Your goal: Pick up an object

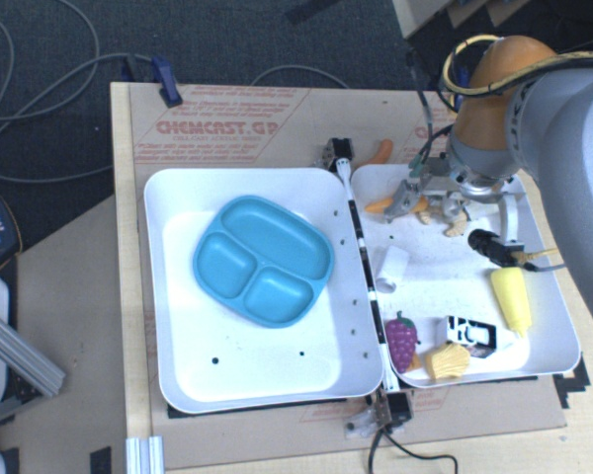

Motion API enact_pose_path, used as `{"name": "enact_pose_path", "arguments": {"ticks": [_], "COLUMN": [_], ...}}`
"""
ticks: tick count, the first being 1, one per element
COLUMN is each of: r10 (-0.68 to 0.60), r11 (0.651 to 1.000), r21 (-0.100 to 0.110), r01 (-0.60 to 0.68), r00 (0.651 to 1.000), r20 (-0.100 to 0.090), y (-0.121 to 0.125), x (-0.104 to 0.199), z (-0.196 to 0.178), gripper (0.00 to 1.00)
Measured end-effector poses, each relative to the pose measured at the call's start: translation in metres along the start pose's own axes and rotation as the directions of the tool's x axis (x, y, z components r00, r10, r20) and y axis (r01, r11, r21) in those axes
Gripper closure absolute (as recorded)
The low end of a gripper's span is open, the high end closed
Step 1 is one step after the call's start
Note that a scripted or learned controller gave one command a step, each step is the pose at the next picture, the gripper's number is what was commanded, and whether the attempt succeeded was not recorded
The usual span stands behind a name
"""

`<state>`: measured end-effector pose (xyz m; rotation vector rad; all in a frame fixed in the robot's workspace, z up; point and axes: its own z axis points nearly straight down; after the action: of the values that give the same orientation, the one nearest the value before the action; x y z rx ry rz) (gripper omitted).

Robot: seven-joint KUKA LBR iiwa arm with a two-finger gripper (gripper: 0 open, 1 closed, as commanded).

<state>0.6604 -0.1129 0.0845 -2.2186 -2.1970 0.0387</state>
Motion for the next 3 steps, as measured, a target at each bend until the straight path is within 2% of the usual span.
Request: {"name": "enact_pose_path", "arguments": {"ticks": [3], "r10": [0.001], "r11": [1.0], "r21": [0.0], "r01": [-0.001], "r00": [1.0], "r20": [0.002], "y": [-0.0001], "x": [0.0015], "z": [0.0], "gripper": [0.0]}}
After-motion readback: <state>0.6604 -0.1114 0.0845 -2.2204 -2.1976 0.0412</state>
